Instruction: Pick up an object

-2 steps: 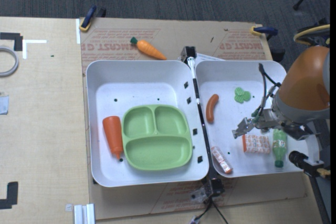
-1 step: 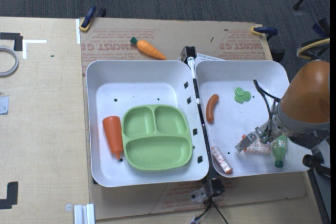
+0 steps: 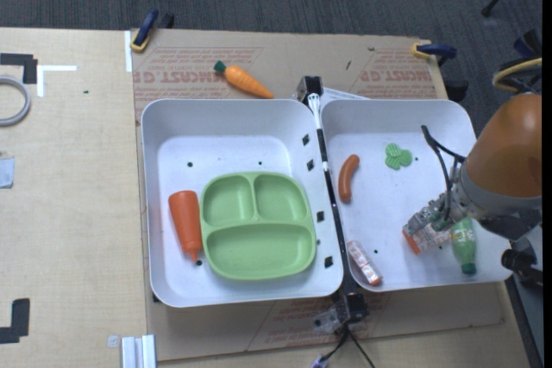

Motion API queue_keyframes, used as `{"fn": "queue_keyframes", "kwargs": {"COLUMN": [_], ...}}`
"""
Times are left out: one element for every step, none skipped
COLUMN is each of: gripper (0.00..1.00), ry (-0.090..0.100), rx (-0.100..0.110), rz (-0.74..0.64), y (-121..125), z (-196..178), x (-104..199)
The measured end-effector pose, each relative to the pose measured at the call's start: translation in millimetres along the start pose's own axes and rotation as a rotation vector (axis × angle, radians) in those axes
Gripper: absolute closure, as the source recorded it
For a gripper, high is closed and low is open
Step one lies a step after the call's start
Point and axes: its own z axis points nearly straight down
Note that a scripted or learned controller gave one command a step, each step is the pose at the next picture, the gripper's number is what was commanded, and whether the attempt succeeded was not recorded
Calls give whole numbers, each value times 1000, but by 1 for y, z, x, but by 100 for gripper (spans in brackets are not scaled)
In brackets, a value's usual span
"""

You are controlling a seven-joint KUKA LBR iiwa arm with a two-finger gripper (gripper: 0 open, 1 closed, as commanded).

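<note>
My gripper (image 3: 424, 230) is low in the right bin (image 3: 379, 129), near its front right corner. A green bottle (image 3: 465, 244) lies right beside it, on its right. A small red-orange bit (image 3: 413, 245) shows at the gripper's tip; what it is cannot be made out. A brown sausage (image 3: 348, 177) lies at the bin's left side. A small green leafy piece (image 3: 398, 156) sits further back, and a pink wrapped bar (image 3: 364, 262) lies at the front left.
The left bin (image 3: 216, 121) holds a green divided plate (image 3: 257, 225) and an orange cylinder (image 3: 185, 222) beside it. A toy carrot (image 3: 244, 79) lies on the cardboard behind the bins. A black clip (image 3: 310, 88) joins the bins at the back.
</note>
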Motion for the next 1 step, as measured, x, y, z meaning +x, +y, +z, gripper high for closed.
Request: {"fn": "queue_keyframes", "kwargs": {"gripper": [100], "ry": [7], "rx": [19], "rz": [739], "y": [23], "z": [-113], "x": [52]}}
